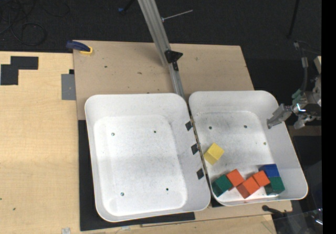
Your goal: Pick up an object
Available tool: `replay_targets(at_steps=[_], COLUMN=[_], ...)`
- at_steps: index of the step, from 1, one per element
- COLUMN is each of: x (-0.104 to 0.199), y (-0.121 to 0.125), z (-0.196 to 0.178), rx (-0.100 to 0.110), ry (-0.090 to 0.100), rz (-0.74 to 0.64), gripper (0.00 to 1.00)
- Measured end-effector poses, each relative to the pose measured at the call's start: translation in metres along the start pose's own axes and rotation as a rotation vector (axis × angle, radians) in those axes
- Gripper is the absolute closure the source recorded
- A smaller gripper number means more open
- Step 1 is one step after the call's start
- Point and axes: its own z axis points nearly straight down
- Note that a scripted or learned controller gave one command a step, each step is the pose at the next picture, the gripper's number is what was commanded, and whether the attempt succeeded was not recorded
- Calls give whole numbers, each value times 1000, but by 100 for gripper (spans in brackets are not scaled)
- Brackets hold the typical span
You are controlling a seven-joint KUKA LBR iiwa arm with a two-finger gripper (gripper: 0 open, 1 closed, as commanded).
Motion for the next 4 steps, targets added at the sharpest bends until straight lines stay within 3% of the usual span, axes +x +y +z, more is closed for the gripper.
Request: replay_targets(at_steps=[1, 4], x=[0, 17], y=[1, -7], z=[-2, 138], rx=[-5, 0], ry=[-1, 0], rz=[0, 3], gripper=[0, 0])
